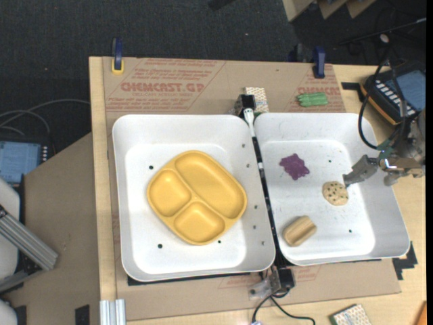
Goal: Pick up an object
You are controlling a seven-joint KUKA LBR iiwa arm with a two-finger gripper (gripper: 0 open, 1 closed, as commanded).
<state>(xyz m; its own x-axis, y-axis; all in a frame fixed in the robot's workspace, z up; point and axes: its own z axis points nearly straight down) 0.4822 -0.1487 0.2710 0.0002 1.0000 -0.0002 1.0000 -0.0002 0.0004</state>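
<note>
Right bin [389, 239], near to far: tan roll [299, 230]; cookie [335, 193]; purple piece [294, 166]. Left bin [128, 181]: yellow divided plate [196, 196]. Pincer [353, 177] hovers just beside the cookie; finger spacing cannot be told. Nothing lifted; pick judged not yet done.

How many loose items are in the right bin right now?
3: a purple piece toward the back, a cookie mid-bin beside the claw, and a tan roll near the front. None looks hidden.

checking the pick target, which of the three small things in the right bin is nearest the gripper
The round cookie, just beside the gripper. The purple piece and the tan bread roll lie farther off.
</note>
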